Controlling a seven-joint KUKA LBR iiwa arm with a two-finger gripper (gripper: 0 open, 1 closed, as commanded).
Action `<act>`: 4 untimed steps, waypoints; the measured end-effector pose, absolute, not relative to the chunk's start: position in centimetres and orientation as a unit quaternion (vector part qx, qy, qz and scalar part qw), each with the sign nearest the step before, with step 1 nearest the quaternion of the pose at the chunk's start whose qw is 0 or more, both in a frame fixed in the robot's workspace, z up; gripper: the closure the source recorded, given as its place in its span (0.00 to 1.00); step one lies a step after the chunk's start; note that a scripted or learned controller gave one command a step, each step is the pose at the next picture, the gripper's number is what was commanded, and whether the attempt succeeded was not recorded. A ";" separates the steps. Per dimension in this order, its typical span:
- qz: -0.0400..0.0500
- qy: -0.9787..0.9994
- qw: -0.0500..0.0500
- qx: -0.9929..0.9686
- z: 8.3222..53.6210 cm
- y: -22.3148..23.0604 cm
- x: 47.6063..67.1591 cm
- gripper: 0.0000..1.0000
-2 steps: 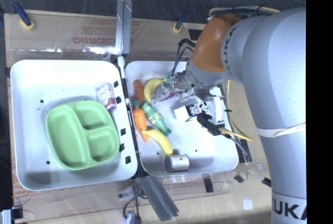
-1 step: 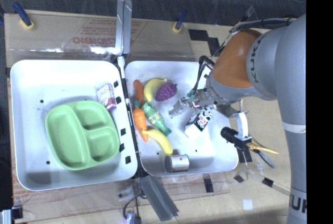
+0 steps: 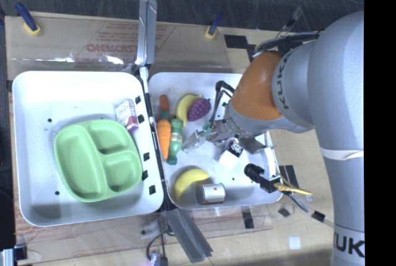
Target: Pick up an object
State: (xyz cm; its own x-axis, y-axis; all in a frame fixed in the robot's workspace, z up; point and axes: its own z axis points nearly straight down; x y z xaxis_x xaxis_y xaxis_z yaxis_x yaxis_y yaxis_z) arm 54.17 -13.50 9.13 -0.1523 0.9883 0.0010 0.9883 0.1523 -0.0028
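- Your gripper [image 3: 199, 138] sits low in the right bin [image 3: 260, 193]; its jaws look narrowly parted, with nothing between them.
- At its 9 o'clock you have the carrot [image 3: 163, 137] and a green bottle [image 3: 176, 140].
- At 12 o'clock: purple grapes [image 3: 198, 108] touching a banana [image 3: 184, 106].
- At 6 o'clock: a lemon [image 3: 188, 180] beside a metal can [image 3: 211, 193].
- Farther toward 9 o'clock, the left bin [image 3: 37, 98] holds 1 green tray [image 3: 99, 159].

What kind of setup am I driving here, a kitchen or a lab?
Most likely a lab bin-picking bench: two white bins taped onto cardboard, a grey arm reaching in, and toy food such as a carrot and grapes.
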 end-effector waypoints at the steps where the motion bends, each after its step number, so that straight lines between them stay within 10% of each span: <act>1: 0.001 -0.705 0.000 -0.709 9.2 -18.1 62.6 0.00; 2: 0.009 -0.727 -0.002 -0.687 9.4 -11.6 65.4 0.00; 3: 0.000 -0.830 0.000 -0.558 10.3 -19.8 63.4 0.00; 4: 0.000 -0.833 0.001 -0.553 9.7 -21.0 55.4 0.00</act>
